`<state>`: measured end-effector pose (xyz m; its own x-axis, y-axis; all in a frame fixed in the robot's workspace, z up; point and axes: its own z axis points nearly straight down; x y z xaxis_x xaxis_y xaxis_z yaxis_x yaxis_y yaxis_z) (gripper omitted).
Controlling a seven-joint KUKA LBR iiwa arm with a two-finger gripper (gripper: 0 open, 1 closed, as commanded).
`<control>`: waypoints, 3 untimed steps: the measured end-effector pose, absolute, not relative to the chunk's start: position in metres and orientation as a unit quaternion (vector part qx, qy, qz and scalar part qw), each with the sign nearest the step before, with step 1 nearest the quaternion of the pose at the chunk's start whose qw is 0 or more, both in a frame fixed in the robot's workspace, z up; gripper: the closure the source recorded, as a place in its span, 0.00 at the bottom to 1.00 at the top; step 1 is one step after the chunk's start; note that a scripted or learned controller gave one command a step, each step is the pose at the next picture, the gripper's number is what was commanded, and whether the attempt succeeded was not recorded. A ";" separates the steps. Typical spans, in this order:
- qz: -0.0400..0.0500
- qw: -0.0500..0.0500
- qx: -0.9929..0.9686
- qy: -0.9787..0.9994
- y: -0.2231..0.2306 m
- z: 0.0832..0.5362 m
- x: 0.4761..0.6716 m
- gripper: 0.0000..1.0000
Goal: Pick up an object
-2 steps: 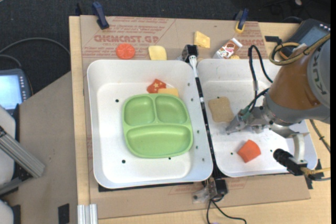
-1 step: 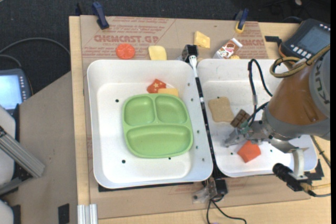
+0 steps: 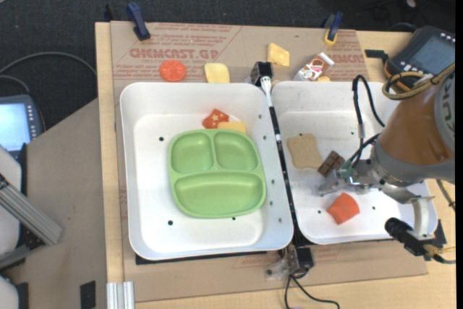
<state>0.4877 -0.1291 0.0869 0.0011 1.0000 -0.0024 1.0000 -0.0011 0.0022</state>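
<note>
Gripper [image 3: 334,181] is lowered into right bin [image 3: 362,229] between brown block [image 3: 330,163] and orange block [image 3: 343,208]; finger state can't be told, probably lined up for a grasp.

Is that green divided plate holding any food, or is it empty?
Empty: the green plate shows three bare compartments; the red and yellow pieces lie beside its far edge.

1. This is a robotics lab, not a home: a cardboard-covered worktop [image 3: 239,40] is fixed down by blue clamps [image 3: 137,20] at 11 and 1 o'clock.
2. Loose cables [image 3: 43,65] trail over dark carpet at 9 o'clock, beside a lit screen [image 3: 14,125].
3. A handheld control pendant [image 3: 427,54] lies at 2 o'clock.
4. Toy food pieces [image 3: 172,71] sit along the worktop's far edge.
</note>
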 end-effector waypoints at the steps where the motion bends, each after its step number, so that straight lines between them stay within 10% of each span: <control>1: 0.002 0.002 0.705 0.709 -0.102 0.085 0.559 0.00; 2: 0.001 0.003 0.707 0.707 -0.146 0.085 0.588 0.00; 3: -0.001 -0.003 0.706 0.708 -0.089 0.084 0.548 0.00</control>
